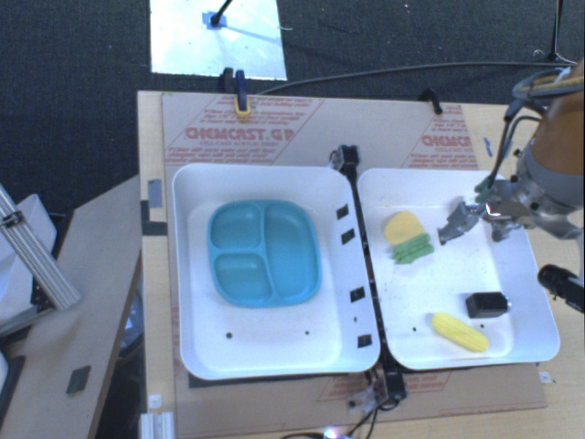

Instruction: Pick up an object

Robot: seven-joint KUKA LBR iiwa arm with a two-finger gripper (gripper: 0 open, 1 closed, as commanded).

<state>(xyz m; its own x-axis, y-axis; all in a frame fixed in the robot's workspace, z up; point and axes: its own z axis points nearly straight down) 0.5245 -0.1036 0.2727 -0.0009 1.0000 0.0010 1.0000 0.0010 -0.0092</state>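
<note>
The right bin [526, 273] holds a yellow rounded piece [401, 225] with a green ridged piece [412, 249] just in front of it. A black block [486, 305] and a long yellow piece [459, 332] lie near the bin's front. My gripper [479, 224] hovers over the right bin's middle, to the right of the yellow and green pieces. It is open, and only white bin floor shows between its fingers [454, 223].
The left bin [196, 199] holds a blue divided plate [265, 251]. Black clips line the ridge between the two bins [355, 263]. The arm [558, 144] fills the upper right over the right bin's far corner. A clamp [240, 94] sits at the board's back edge.
</note>
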